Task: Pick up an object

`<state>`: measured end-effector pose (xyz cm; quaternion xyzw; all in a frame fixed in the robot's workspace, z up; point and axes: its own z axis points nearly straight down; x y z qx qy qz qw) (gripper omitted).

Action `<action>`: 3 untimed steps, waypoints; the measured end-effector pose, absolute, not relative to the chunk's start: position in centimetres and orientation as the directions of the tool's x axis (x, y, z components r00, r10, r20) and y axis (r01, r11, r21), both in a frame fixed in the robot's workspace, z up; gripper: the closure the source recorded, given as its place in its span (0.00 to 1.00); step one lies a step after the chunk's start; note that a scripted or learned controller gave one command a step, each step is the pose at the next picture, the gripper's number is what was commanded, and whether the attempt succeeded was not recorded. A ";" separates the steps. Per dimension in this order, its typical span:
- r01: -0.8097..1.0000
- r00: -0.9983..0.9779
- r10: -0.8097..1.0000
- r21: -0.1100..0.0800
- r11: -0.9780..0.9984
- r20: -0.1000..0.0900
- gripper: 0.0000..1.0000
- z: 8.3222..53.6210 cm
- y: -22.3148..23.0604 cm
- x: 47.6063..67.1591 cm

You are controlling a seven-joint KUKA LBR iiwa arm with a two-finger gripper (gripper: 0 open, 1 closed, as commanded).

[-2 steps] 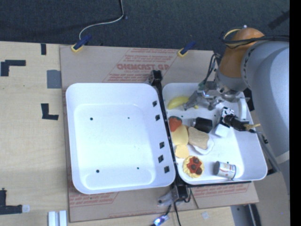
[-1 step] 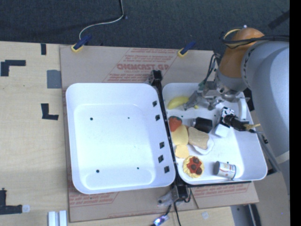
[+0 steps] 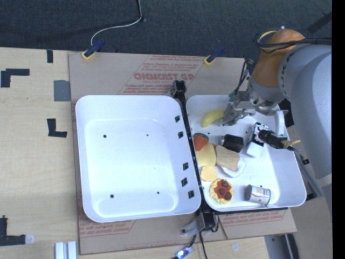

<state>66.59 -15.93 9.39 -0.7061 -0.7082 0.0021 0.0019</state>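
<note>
My gripper (image 3: 230,115) hangs low over the far part of the right bin (image 3: 285,171), just right of a yellow banana (image 3: 211,117). Whether it touches the banana cannot be made out. A black block (image 3: 233,142) lies just below the gripper, with a small white and black piece (image 3: 257,138) to its right. Along the bin's left side lie a red tomato (image 3: 200,141), two yellow rounds (image 3: 206,155), a bread slice (image 3: 228,158) and a small pizza (image 3: 221,190). A silver can (image 3: 257,194) lies on its side at the near edge.
The left bin (image 3: 132,155) stands beside the right one, with a black divider rail (image 3: 184,139) between them. Both rest on a cardboard sheet (image 3: 156,77). The grey arm with its orange band (image 3: 275,53) comes down from the right.
</note>
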 end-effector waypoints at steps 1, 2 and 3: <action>1.000 -0.003 1.000 -0.007 0.003 -0.002 1.00 8.3 -11.5 66.7; 1.000 -0.001 1.000 -0.003 0.001 -0.001 1.00 8.4 -11.0 66.1; 1.000 -0.001 1.000 -0.005 0.001 0.000 1.00 8.4 -11.3 66.4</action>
